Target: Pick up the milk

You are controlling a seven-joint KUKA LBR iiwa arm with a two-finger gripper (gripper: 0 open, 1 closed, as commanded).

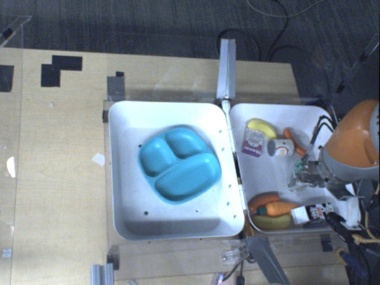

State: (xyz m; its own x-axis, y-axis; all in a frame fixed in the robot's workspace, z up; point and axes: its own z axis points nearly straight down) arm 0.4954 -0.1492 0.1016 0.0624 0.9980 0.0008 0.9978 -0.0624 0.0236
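The milk (253, 141) is a small white carton with a purple label, lying in the upper left part of the right bin (261, 180). A yellow banana (262, 126) touches its far side. My gripper (305, 175) hangs over the right half of that bin, to the right of the carton and a little nearer the front, apart from it. Nothing shows in its grasp. The grey arm with its orange band (356, 141) comes in from the right edge.
A small can (280, 148) and an orange carrot (294, 140) lie between the milk and my gripper. Orange and yellow toy foods (270, 211) and a dark box (313, 212) sit along the front wall. The left bin (124, 177) holds a blue divided plate (179, 164).
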